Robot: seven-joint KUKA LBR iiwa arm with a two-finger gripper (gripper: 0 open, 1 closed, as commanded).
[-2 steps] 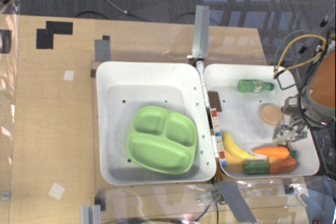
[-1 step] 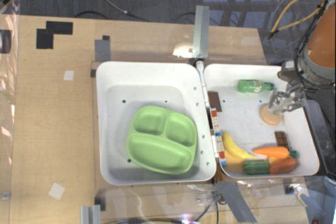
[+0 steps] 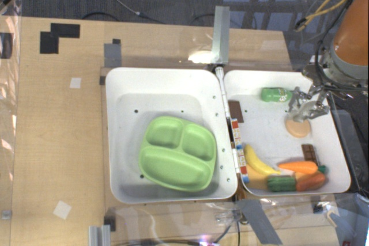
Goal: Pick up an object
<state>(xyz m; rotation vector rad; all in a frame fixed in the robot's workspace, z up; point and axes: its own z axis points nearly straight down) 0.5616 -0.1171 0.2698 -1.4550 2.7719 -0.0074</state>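
On the left we see the pale wooden bench, bare apart from a few black and grey marks near its far edge. Moving right, we come to the left bin, a shallow white tray. In it lies a green divided plate, with three compartments, resting toward the near side of the bin and turned at a slight angle.

A narrow divider runs between the two bins, and just past it we reach the right bin. Against its left wall sits a small brown block. Toward the near left corner lies a yellow banana, curving toward the bin's front. Just beside it, along the front wall, we find a dark green vegetable, an orange carrot and a reddish sausage-shaped piece, all packed close together. A second small brown block lies just behind the carrot.

Farther back in the right bin a green packet lies on its side. To its right we see a flat tan disc on the bin floor. The gripper hangs just above and behind this disc, with its metal fingers pointed down toward it. We cannot tell whether the fingers are spread or closed, and we see nothing held between them. The grey arm with its orange band enters from the right edge.
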